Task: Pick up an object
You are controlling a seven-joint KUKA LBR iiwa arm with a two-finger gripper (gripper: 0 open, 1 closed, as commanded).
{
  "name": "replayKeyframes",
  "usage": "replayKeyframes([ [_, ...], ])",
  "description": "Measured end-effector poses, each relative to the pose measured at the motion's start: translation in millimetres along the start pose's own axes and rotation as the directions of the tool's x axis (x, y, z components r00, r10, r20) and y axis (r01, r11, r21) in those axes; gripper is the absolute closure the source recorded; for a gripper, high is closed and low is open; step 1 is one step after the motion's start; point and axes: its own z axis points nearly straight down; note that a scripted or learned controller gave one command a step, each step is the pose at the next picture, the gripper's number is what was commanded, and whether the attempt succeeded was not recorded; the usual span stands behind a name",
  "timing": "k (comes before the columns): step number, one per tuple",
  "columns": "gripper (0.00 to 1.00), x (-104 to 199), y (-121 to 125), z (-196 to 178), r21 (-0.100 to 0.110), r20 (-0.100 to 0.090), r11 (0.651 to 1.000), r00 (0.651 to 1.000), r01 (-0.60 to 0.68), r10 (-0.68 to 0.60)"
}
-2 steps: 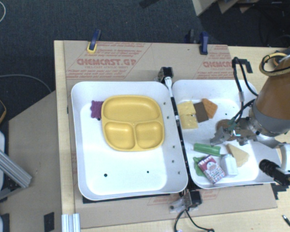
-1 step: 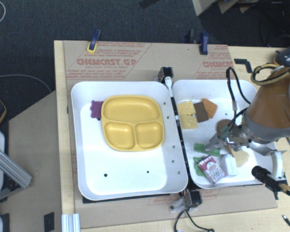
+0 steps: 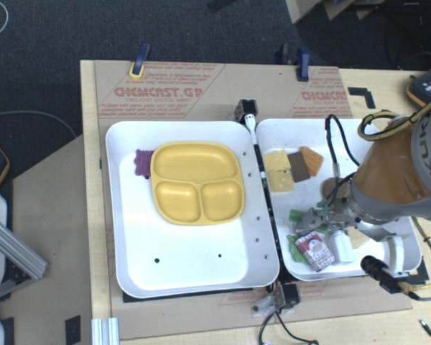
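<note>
Red packet (image 3: 315, 250): right bin (image 3: 409, 264), among green scraps, just beneath end effector (image 3: 329, 218). End effector state: cannot tell, possibly over clutter. Advise centring on packet before closing.

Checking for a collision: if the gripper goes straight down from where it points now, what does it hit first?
Most likely the red and white packet among the clutter in the right bin, just below the gripper; depth is hard to judge here.

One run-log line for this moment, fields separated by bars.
arm: over right white bin | gripper: low above green and red packets | grasp: not visible | yellow divided plastic plate: left bin
</note>
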Motion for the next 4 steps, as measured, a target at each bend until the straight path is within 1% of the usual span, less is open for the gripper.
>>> replayKeyframes([
  [1, 1.00, 0, 0, -11, -0.004, 0.002, 1.000, 1.000, -0.001, 0.001],
  [2, 1.00, -4, -1, -73, -0.008, 0.004, 1.000, 1.000, 0.001, -0.001],
  [3, 1.00, 0, 2, -136, -0.010, 0.004, 1.000, 1.000, 0.003, -0.003],
  [4, 1.00, 0, 2, -141, -0.006, 0.003, 1.000, 1.000, 0.002, -0.002],
])
